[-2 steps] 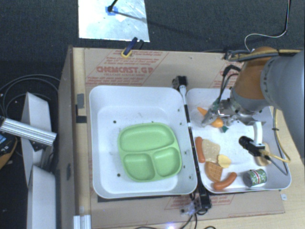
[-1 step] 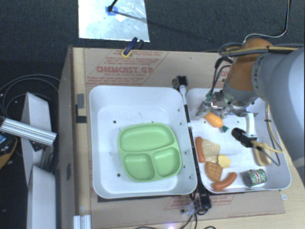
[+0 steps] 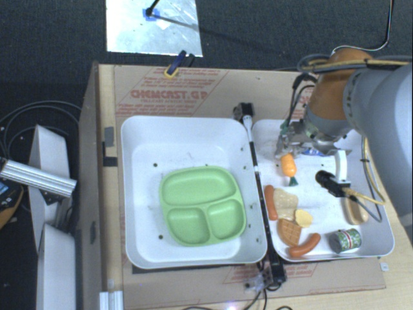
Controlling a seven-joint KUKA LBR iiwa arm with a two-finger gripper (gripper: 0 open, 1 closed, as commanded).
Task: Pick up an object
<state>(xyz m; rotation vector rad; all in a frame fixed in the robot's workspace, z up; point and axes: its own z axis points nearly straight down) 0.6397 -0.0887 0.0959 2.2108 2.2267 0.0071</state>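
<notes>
The right bin [image 3: 381, 237] holds several toy foods. A small orange carrot-like piece [image 3: 288, 166] lies near its far left side, with a teal bit [image 3: 293, 181] just in front of it. My gripper [image 3: 287, 146] hangs directly behind and above that orange piece, low over the bin's back left corner. I see nothing between it and the bin floor apart from the orange piece beside it. Nearer the front lie a red hot dog [image 3: 270, 202], a pale bread slice [image 3: 286, 202], a waffle [image 3: 290, 232], a sausage [image 3: 304, 245] and a small can [image 3: 346, 239].
The left bin [image 3: 139, 147] contains a green divided plate [image 3: 202, 205]. The divider [image 3: 256, 173] between the bins runs close to my gripper's left. A blue item [image 3: 313, 152] lies under the wrist, and a tan piece [image 3: 353, 210] sits at the right.
</notes>
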